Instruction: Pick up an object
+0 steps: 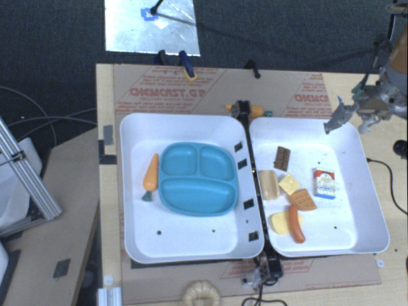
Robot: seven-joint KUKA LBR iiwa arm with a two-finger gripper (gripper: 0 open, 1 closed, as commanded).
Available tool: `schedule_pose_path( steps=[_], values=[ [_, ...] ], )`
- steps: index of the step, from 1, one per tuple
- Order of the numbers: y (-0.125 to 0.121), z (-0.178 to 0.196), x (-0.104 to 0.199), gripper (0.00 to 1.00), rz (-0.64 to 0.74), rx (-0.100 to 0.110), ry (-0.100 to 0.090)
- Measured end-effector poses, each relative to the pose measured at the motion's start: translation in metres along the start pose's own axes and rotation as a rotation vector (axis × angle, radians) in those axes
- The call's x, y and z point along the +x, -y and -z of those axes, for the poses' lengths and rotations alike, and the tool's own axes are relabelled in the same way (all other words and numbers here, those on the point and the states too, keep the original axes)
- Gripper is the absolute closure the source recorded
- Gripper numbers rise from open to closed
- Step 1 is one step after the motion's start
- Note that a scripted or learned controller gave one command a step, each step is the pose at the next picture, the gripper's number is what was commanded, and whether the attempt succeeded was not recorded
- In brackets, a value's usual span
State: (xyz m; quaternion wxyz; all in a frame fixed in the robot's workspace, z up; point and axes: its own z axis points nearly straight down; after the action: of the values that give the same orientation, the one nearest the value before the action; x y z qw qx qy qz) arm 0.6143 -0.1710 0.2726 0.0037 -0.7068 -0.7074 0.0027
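Both white bins are looking like smooth, faintly glossy plastic; the blue divided plate is showing matt plastic, and the printed board beneath is looking like dull cardboard.

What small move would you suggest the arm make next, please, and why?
Probably move the gripper down and toward the small carton in the right bin. The gripper hangs above the bin's far right corner with open fingers holding nothing, and the carton lies apart from the other food.

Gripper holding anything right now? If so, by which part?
Nothing held. The gripper is open above the right bin's far right corner, with no object between its fingers.
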Motion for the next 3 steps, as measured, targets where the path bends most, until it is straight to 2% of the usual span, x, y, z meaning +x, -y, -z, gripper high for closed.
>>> schedule_pose_path(
  steps=[1,3],
  values=[
    [-0.002,0.007,0.000,0.00,0.002,-0.012,0.002],
    [0.009,-0.102,0.009,0.00,0.001,-0.008,0.001]
  ],
)
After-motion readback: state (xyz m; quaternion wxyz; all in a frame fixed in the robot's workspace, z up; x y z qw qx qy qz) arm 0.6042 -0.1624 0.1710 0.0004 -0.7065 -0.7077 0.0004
